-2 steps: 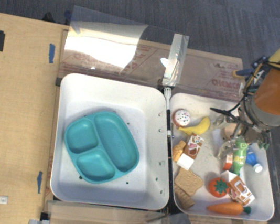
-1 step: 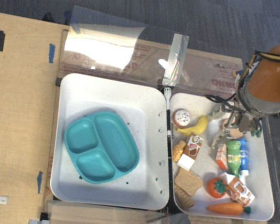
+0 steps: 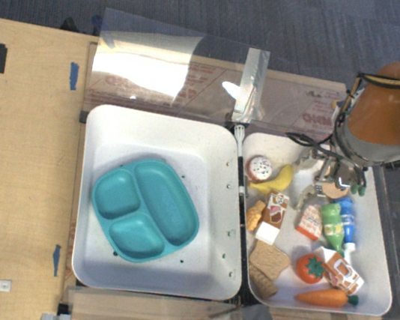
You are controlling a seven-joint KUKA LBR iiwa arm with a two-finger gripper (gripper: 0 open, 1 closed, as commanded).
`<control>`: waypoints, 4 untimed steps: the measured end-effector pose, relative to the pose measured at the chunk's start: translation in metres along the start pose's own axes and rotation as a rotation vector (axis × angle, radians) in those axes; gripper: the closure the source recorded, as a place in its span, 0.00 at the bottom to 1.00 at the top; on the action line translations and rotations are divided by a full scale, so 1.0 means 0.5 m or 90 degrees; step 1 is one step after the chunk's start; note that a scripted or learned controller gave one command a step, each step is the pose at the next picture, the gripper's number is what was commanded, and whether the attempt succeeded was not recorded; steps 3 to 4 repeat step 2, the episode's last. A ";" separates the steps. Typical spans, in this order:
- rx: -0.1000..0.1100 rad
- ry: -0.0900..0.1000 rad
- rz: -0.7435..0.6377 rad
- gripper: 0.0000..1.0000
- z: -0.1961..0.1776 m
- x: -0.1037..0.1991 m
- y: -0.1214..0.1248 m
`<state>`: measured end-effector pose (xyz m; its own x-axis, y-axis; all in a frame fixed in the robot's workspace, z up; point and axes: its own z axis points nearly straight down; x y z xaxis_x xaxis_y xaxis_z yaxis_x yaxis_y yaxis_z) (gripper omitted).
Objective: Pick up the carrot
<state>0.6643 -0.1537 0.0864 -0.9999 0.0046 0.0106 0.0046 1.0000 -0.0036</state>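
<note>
The carrot (image 3: 323,296) is orange with a green stub and lies flat along the near wall of the right bin (image 3: 381,278), just below a tomato (image 3: 309,267) and a small juice carton (image 3: 341,272). My gripper (image 3: 333,182) hangs over the far part of the same bin, under the orange wrist band (image 3: 381,110). It is well behind the carrot, above a red pouch (image 3: 310,221) and a green bottle (image 3: 331,223). I see nothing held in it.
Around the gripper the right bin is crowded: a round can (image 3: 259,168), a banana (image 3: 283,178), a blue bottle (image 3: 347,222), a small carton (image 3: 276,206) and bread slices (image 3: 268,260). The left bin (image 3: 99,138) holds a teal divided plate (image 3: 146,207).
</note>
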 end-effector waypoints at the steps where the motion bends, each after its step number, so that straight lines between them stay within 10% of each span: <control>1: -0.003 -0.011 -0.007 0.00 -0.002 0.169 0.119; 2: -0.009 0.030 -0.128 0.00 -0.003 0.015 0.095; 4: -0.009 0.030 -0.128 0.00 -0.003 0.015 0.095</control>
